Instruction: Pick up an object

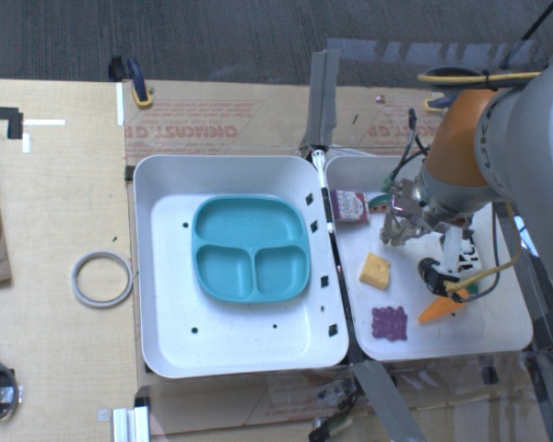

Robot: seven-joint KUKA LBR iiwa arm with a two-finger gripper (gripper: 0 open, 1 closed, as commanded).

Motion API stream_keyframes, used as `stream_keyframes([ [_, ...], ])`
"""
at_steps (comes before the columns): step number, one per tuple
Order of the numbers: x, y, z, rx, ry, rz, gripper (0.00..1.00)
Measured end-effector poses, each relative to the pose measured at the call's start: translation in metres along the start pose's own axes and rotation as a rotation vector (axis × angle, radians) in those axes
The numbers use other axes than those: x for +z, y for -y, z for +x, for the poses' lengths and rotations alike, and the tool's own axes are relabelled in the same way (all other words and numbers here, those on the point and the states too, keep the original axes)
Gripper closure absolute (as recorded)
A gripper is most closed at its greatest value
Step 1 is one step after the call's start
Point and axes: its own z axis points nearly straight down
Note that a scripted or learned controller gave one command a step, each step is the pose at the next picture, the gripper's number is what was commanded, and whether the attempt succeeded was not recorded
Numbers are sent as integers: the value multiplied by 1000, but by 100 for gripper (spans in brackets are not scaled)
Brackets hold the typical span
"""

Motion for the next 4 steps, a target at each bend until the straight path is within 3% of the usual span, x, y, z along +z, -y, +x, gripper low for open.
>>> stream_keyframes([
  [1,-145,5,-90,-64,1,-4,0],
  [2,-11,33,-36,276,-1,1,0],
  [3,-111,27,-79,413,0,-1,0],
  [4,-10,53,-54,828,-1,3,0],
])
